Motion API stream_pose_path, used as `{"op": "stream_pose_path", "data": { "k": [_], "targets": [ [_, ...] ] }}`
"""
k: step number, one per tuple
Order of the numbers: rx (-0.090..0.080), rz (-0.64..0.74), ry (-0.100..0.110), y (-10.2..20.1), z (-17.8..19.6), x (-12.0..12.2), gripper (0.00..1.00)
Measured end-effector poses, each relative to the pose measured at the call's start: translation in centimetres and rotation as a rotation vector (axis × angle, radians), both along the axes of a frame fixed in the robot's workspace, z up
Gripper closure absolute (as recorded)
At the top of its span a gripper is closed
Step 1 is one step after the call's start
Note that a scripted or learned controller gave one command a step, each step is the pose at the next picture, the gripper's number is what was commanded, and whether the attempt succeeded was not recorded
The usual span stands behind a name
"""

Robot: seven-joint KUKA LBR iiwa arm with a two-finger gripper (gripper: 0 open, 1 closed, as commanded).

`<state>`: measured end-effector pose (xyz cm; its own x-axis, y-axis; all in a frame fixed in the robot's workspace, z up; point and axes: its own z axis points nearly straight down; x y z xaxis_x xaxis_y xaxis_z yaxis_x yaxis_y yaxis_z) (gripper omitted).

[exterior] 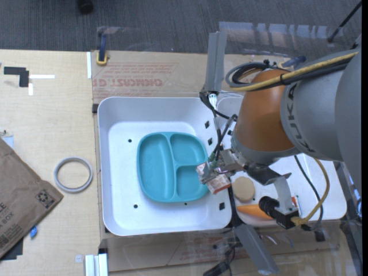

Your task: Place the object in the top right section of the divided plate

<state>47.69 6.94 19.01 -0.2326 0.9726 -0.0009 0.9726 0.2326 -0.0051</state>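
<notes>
A teal divided plate lies in the left white bin, with one long section on its left and two smaller ones on its right. My gripper hangs over the plate's lower right rim, at the wall between the two bins. A small red, white and brown object sits between its fingers, just off the plate's bottom right section. The top right section is bare. The orange-banded wrist covers much of the right bin.
In the right bin lie a round tan piece and an orange item. A grey tape ring and a cardboard box rest on the bench to the left.
</notes>
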Motion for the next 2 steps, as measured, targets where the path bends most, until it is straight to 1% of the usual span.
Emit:
{"op": "stream_pose_path", "data": {
  "k": [1, 2],
  "targets": [
    [0.002, 0.338, -0.006, 3.08, -8.05, 0.88, 1.00],
    [0.002, 0.276, -0.005, 2.87, -7.77, 0.12, 1.00]
  ]
}}
